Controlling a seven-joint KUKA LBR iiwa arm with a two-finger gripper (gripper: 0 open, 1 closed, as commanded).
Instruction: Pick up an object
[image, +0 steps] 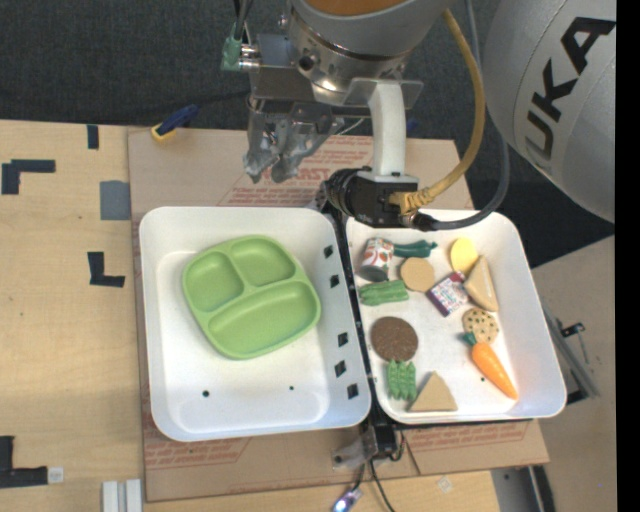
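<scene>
The jaws (283, 150) hang above the worktop (60, 320) just behind the back edge of the left bin (160, 400), over bare cardboard, with nothing between them; whether they stand apart or together I cannot tell from this angle. The grey arm comes down from the top of the view, with a white cable housing and a yellow cable beside it.

The left bin holds a green divided plate (251, 295), lying flat, a little toward the back. The right bin (535, 350) carries the toy food: an orange carrot (494, 368) near the front right corner, a chocolate-chip cookie (480, 324) just behind it, a brown round patty (395, 338) in the middle, a tan wedge (433, 395) and a green bean bundle (400, 380) at the front, a yellow piece (462, 255) at the back, and a small purple packet (447, 294) among them
</scene>
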